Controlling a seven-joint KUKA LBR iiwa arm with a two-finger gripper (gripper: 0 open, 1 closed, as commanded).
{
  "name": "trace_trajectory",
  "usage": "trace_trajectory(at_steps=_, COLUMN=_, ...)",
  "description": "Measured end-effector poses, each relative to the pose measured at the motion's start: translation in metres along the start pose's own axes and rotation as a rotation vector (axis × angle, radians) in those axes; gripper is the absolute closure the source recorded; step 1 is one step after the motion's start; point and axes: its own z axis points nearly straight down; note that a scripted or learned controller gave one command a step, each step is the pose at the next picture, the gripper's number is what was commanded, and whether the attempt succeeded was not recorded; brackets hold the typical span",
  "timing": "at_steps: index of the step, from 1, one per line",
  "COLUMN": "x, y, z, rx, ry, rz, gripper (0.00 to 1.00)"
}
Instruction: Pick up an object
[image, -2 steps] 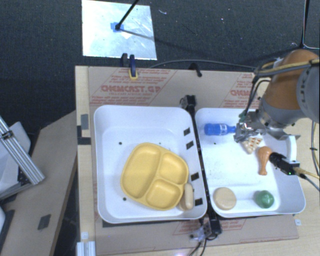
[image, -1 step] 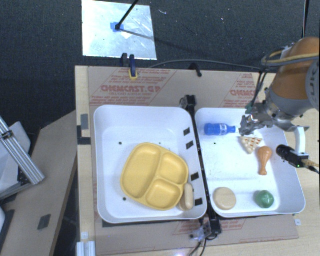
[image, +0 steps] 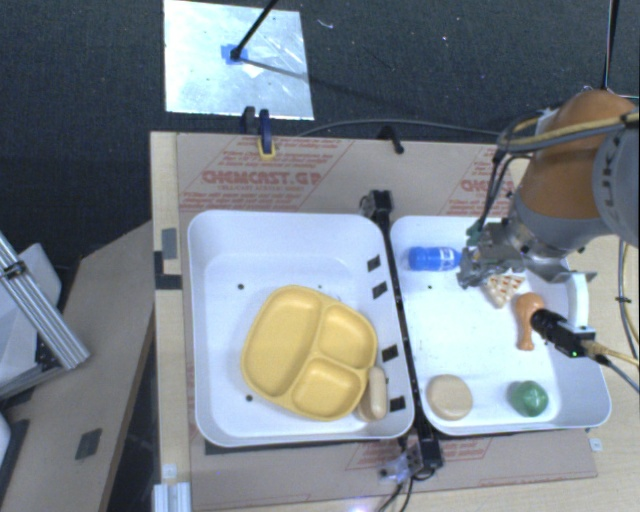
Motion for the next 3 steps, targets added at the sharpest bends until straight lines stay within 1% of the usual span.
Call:
trace_trajectory(at_steps=1, x=0.056, y=-0.015, z=-0.013, rx=-0.001, ry=0.002, rz=-0.002, gripper=1.0)
trace_trajectory(at_steps=2, x=0.108, y=-0.035, z=-0.003, rx=0.001, ry=0.001, rz=-0.002, gripper=1.0)
trace_trajectory(at_steps=3, x=0.16, y=-0.048, z=-0.005, rx=0.001, ry=0.002, rz=-0.003, gripper=1.0)
